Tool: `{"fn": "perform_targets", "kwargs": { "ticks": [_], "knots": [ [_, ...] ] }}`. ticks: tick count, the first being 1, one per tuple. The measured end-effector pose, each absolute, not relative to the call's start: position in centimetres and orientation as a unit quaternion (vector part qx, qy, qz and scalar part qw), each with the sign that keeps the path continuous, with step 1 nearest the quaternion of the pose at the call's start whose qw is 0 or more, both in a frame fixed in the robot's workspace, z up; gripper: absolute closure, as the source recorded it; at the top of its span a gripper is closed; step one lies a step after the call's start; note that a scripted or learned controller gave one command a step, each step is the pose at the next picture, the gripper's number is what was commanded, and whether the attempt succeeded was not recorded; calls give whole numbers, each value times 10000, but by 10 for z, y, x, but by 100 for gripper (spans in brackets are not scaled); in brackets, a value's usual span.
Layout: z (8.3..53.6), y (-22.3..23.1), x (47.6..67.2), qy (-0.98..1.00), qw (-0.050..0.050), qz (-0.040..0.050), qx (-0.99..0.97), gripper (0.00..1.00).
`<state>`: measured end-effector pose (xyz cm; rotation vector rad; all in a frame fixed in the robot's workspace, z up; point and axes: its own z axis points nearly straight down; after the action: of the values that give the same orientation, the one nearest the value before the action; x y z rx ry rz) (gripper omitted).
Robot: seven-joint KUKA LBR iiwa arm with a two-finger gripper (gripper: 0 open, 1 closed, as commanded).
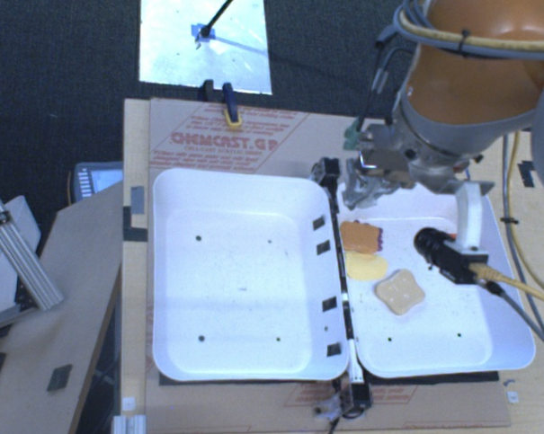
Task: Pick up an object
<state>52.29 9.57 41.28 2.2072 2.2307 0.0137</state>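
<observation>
Two shallow white bins sit side by side, the left bin (pixel 242 282) and the right bin (pixel 446 345), meeting along a shared edge. Three loose things lie in the right bin's left half. Nearest is one pale, toast-like slice (pixel 400 292). Just beyond it to the left is one flat yellow piece (pixel 367 267). At that piece's far edge is one orange-brown block (pixel 361 237) with a purple fringe. The single gripper (pixel 365 187) hangs just beyond the block, over the bin's far-left corner; whether it is spread or pressed together cannot be told. Farther off lies one printed cardboard sheet (pixel 226 139), then one shiny square plate (pixel 206 38).
</observation>
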Motion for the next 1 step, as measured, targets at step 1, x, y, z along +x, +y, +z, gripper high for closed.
{"fn": "perform_targets", "kwargs": {
  "ticks": [1],
  "knots": [
    [396,155,551,7104,-1,11,7038,100]
  ]
}}
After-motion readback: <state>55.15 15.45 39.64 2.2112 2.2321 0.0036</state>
